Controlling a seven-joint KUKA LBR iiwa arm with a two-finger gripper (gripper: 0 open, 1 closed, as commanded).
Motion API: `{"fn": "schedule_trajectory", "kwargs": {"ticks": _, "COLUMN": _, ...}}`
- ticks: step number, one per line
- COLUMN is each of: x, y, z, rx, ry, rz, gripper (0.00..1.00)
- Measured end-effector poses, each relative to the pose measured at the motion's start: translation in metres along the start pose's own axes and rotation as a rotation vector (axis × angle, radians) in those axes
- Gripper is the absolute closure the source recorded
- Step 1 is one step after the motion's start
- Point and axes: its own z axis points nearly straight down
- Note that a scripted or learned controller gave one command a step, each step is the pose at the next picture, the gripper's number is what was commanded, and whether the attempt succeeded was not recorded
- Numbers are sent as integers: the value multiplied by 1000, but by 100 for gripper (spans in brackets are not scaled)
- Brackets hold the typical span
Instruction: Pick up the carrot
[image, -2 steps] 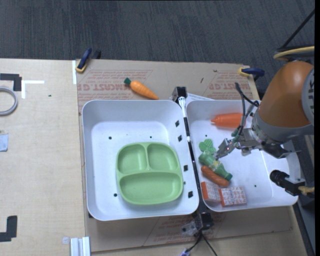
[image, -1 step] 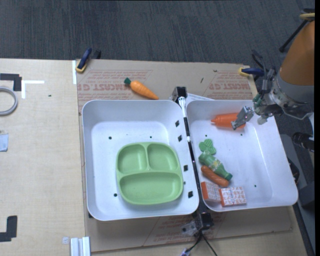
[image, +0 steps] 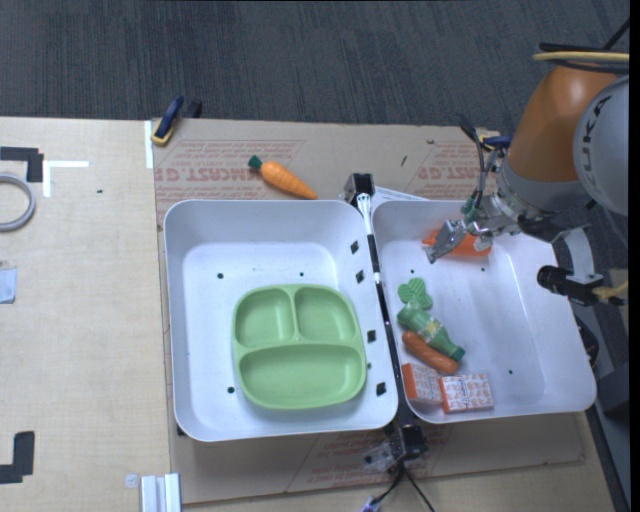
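Overhead at the frame's upper right, the arm (image: 570, 130) lowers its end effector (image: 452, 240), openness unclear, beside an orange item (image: 470, 247).

Carrot (image: 283, 178): on cardboard behind the left bin (image: 190, 300). Left bin: green divided plate (image: 298, 346). Right bin (image: 540, 330): green toy (image: 428, 322), orange sausage-shaped piece (image: 429, 352), small printed box (image: 458, 392). Gripper (image: 450, 240): over the right bin's rear, above an orange item (image: 470, 248).

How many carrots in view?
2, maybe more. One carrot lies on the cardboard behind the left bin; a second carrot lies in the right bin. An orange item under the gripper is unidentifiable.
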Motion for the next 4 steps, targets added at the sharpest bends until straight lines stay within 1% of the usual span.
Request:
{"fn": "schedule_trajectory", "kwargs": {"ticks": 2, "x": 0, "y": 0, "z": 0, "rx": 0, "ry": 0, "rz": 0, "gripper": 0}}
{"fn": "schedule_trajectory", "kwargs": {"ticks": 3, "x": -2, "y": 17, "z": 45, "rx": 0, "ry": 0, "rz": -110, "gripper": 0}}
{"fn": "schedule_trajectory", "kwargs": {"ticks": 4, "x": -2, "y": 17, "z": 35, "rx": -2, "ry": -1, "rz": -110, "gripper": 100}}
